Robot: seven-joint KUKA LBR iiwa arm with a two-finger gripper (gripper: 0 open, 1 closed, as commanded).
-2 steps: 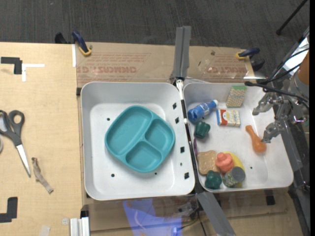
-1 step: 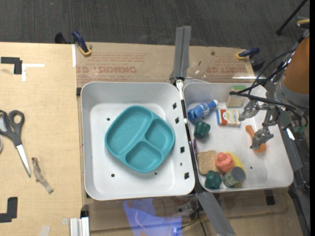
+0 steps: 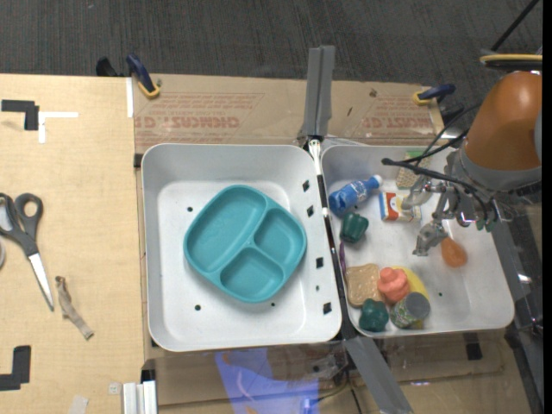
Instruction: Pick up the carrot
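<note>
Camera view looks down at a slant on two shallow white bins sitting side by side on the bench. The left bin (image 3: 155, 257) has a teal divided plate (image 3: 246, 243) lying roughly in its middle, three compartments, tilted a bit relative to the bin walls. The right bin (image 3: 492, 304) is where all the clutter is. The carrot (image 3: 454, 253), a small orange blob, lies on the bin floor toward the right side, and the gripper (image 3: 429, 238) hangs just to its left, fingers pointing down, with the lower fingertip (image 3: 423, 247) close beside the carrot. Honestly the fingers look slightly parted with nothing between them, but it's small and a bit murky there, so take that loosely; the carrot is clearly beside them, not in them. Further left in that bin there's a blue bottle (image 3: 353, 193) with a white cap lying on its side, a dark green pepper-looking toy (image 3: 354, 227) below it, and a small red and white carton (image 3: 392, 206) near the gripper. Along the front edge sits a cluster: a tan slice of toy bread (image 3: 363, 281), a pinkish-red toy (image 3: 393, 283), a grey can (image 3: 415, 309) and a dark green lump (image 3: 373, 316). Off to the far left, on the wooden benchtop, lies a pair of scissors (image 3: 28, 235).
</note>
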